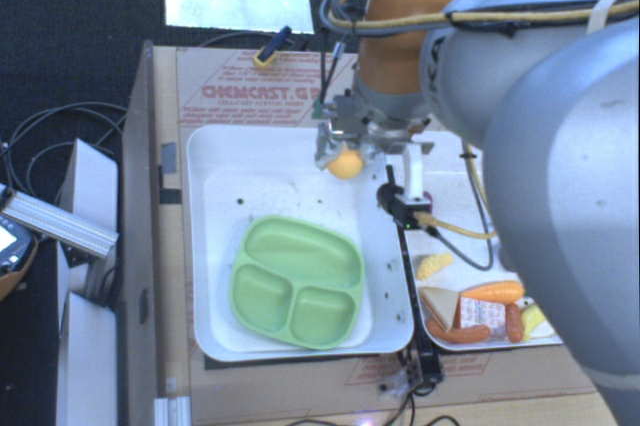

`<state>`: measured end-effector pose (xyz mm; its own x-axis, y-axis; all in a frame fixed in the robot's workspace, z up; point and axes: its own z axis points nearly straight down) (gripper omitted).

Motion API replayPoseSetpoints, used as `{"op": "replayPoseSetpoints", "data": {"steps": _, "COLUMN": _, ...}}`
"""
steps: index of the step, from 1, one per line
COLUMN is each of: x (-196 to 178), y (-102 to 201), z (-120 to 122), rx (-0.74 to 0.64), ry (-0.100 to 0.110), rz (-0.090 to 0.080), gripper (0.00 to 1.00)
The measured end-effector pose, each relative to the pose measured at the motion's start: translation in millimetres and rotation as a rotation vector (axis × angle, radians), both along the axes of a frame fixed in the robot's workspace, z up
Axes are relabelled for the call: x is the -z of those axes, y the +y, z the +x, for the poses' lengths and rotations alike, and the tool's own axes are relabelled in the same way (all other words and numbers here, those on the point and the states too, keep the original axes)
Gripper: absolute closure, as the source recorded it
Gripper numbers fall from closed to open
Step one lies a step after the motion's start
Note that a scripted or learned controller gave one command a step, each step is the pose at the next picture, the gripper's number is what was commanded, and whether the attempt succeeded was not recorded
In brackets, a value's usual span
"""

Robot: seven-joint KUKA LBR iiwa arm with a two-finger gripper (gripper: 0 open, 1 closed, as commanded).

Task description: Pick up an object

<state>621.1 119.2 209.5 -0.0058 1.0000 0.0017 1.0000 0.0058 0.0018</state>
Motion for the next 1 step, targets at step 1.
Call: {"op": "replayPoseSetpoints", "data": {"steps": 1, "x": -37.5, "y": 11.2, "z": -49.6, "rx": 0.0, "ry": 0.001, "rz": 0.0, "gripper": 1.0}}
